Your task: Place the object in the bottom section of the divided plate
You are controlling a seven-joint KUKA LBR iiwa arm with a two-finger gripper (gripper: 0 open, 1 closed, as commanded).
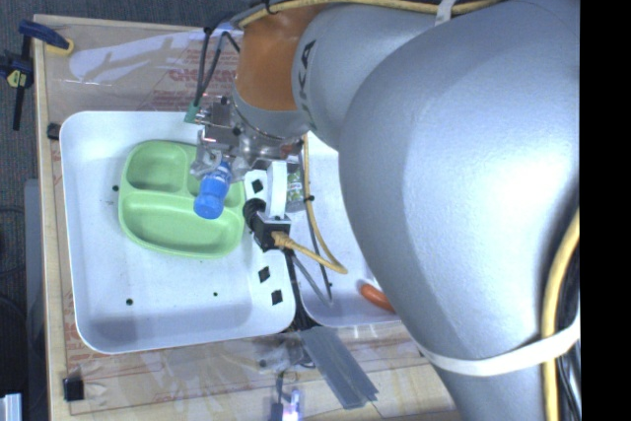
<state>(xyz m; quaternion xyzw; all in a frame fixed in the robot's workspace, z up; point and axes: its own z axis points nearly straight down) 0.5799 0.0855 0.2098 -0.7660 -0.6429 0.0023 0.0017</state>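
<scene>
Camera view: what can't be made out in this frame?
- Right bin: mostly hidden by the arm.
- Orange object: partly covered by the arm, so unidentifiable.
- Gripper: its hold on the blue bottle above the green divided plate is unclear.

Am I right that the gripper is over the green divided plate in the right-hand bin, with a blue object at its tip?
Not quite: the green divided plate sits in the left-hand bin, not the right-hand one, as the camera view shows. The rest stands: the gripper is over the plate with the blue object at its tip.
</scene>
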